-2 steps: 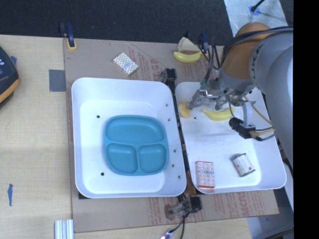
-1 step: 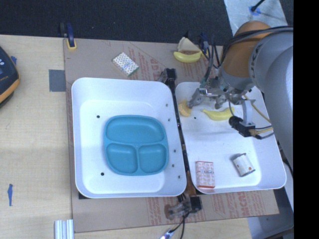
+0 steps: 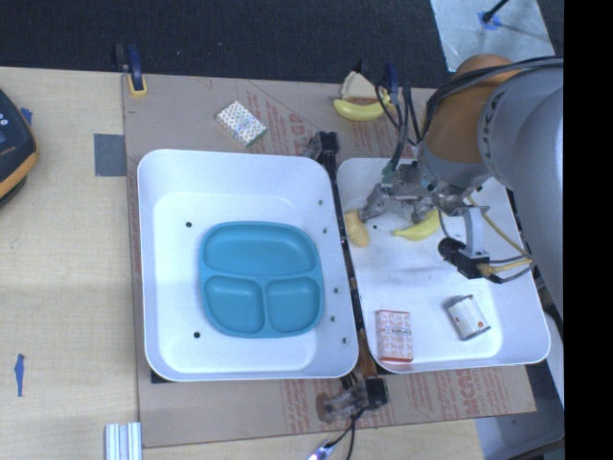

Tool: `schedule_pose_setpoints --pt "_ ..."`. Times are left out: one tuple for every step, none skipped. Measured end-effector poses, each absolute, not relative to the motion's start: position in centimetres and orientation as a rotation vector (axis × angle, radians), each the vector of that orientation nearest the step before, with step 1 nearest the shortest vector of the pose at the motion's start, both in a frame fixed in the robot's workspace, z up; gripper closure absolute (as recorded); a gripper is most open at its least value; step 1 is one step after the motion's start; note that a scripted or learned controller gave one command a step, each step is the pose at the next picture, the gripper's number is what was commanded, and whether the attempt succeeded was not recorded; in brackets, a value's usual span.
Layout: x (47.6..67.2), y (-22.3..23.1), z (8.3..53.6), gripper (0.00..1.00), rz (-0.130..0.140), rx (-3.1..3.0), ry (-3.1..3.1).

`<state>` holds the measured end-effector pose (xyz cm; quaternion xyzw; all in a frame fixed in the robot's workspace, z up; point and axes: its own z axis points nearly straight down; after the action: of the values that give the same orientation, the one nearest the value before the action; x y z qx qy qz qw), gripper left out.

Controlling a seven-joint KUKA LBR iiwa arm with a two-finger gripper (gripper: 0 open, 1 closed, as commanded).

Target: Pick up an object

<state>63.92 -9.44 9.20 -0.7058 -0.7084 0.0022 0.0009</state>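
The right bin (image 3: pixel 517 353) holds a yellow banana-shaped toy (image 3: pixel 420 229), a small pale yellow piece (image 3: pixel 356 230) by its left wall, a red and white box (image 3: pixel 394 335) near the front, and a small grey and white can (image 3: pixel 467 316). My gripper (image 3: pixel 400 209) hangs low over the back of this bin, between the pale yellow piece and the banana toy. Its fingers look spread open with nothing between them. The banana toy lies just under the right finger.
The left bin (image 3: pixel 158 257) holds a blue divided plate (image 3: pixel 261 278). Behind the bins on the bench lie another banana (image 3: pixel 360 106) and a small patterned packet (image 3: pixel 240 122). Black cables (image 3: pixel 469 257) trail from the wrist over the right bin.
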Motion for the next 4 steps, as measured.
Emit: schedule_pose_setpoints --pt "65.7 -11.8 10.8 0.0 0.002 -2.219 -2.223" --pt "62.8 -10.1 9.1 0.0 0.006 -2.216 -2.223" --pt "65.6 -14.7 9.2 0.0 0.002 -2.219 -2.223" --pt "64.5 -17.7 9.7 0.0 0.004 -2.216 -2.222"
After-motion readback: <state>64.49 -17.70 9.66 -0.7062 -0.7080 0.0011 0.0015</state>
